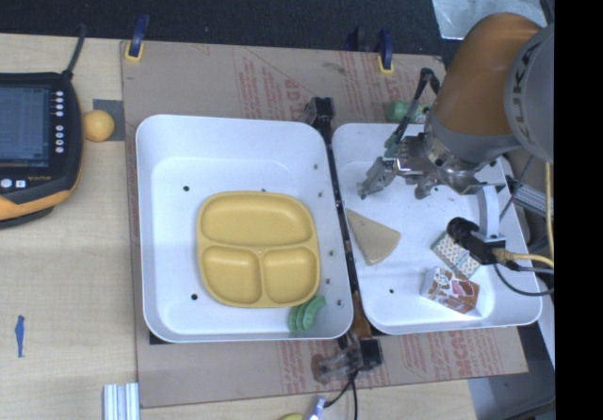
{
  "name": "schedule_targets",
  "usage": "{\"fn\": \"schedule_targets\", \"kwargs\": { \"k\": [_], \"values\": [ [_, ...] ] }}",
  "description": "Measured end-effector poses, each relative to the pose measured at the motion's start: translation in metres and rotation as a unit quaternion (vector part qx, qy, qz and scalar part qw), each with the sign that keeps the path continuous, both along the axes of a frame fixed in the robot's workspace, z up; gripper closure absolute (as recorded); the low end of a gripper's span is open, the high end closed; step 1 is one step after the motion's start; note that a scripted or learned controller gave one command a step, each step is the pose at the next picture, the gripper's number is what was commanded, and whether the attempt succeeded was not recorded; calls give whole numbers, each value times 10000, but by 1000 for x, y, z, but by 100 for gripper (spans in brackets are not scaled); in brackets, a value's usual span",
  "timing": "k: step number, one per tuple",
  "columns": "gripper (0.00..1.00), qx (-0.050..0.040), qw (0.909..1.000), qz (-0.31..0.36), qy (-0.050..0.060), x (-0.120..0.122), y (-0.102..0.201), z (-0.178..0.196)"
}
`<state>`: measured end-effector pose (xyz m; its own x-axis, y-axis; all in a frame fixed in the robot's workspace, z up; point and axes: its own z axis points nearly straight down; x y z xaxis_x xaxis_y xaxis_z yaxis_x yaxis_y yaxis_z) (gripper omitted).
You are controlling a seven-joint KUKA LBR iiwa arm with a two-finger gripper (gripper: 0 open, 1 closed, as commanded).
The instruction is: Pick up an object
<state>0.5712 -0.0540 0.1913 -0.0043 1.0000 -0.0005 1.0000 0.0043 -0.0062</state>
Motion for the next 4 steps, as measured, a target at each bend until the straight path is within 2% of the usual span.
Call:
{"fn": "schedule_targets", "kwargs": {
  "k": [1, 2, 3, 4],
  "values": [
    [0, -6, 10000, 7, -21, 6, 17, 0],
    [0, -3, 10000, -12, -18, 2, -56, -8],
    [0, 0, 10000, -1, -5, -19, -39, -54],
    [0, 2, 10000, 4, -30, -23, -39, -95]
  ]
}}
